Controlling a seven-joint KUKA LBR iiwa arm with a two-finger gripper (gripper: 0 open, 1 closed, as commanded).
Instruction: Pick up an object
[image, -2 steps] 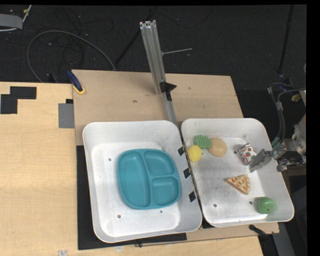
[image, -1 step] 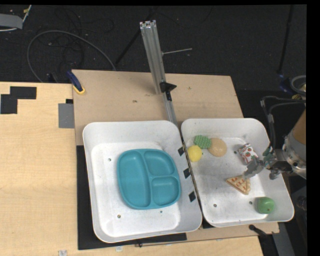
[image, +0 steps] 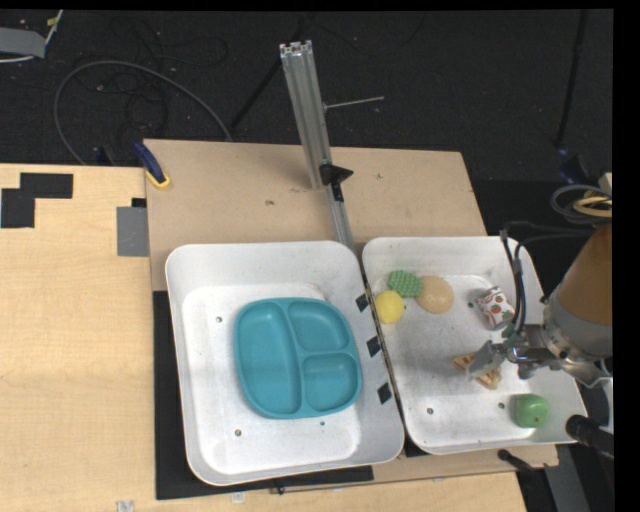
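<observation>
Hovering pincer (image: 497, 352) over tan piece (image: 478, 367), grip unclear, green block (image: 530, 409) near, red-white object (image: 491, 306) beside.

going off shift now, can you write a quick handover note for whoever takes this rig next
Gripper: low in the right bin, just above a small tan and brown object. Nothing shows between its fingers, so no grasp is confirmed.
Right bin also holds: green textured piece, yellow ball, beige round item, red and white item, green object near the front corner.
Left bin: teal divided tray.
Done: arm brought down over the tan and brown object.
Left: close on an object and lift it.
</observation>
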